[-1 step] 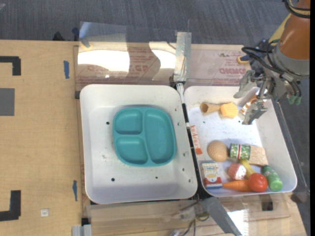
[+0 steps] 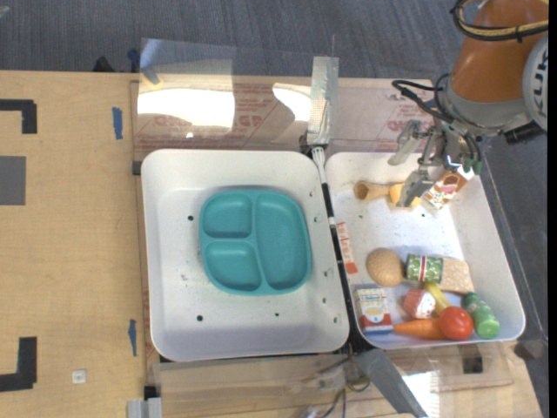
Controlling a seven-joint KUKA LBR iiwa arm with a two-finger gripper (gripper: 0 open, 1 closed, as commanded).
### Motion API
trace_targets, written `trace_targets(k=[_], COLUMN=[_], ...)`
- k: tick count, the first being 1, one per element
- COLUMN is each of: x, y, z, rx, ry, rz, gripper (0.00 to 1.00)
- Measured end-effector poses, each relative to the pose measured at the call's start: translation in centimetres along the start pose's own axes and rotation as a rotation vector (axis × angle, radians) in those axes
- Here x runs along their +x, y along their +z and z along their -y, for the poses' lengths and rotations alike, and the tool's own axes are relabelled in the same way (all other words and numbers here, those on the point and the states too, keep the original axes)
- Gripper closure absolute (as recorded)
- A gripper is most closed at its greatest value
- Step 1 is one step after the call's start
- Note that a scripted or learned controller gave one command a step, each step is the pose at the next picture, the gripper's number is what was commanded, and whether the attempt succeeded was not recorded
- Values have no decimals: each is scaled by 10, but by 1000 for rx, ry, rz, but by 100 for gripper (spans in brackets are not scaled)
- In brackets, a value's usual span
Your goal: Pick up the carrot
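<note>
The carrot (image 2: 417, 328) is a small orange piece lying flat near the front edge of the right bin (image 2: 500, 233), between a small printed box (image 2: 372, 308) and a red tomato (image 2: 455, 322). My gripper (image 2: 420, 174) hangs over the far end of the same bin, well behind the carrot and apart from it. Right beside it are a red and white carton (image 2: 445, 190) and a tan cone-shaped piece (image 2: 376, 191). The wrist hardware blocks a clear look at what sits under the gripper.
Around the carrot lie a potato (image 2: 385, 266), a green can (image 2: 424, 268), a speckled bread slice (image 2: 458, 276), a yellow piece (image 2: 435, 296) and a green vegetable (image 2: 484, 321). The left bin (image 2: 165, 233) holds a teal divided plate (image 2: 256, 240).
</note>
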State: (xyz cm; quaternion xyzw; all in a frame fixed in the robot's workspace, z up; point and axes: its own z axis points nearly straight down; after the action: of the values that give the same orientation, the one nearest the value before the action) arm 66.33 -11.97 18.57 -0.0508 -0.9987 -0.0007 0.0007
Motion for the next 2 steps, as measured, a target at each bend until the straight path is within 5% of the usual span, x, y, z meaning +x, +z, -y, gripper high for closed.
trace_targets(k=[1, 2], x=[-1, -2], y=[86, 76], z=[-17, -19], rx=[1, 1], ry=[131, 128], rz=[10, 17], gripper=[0, 100])
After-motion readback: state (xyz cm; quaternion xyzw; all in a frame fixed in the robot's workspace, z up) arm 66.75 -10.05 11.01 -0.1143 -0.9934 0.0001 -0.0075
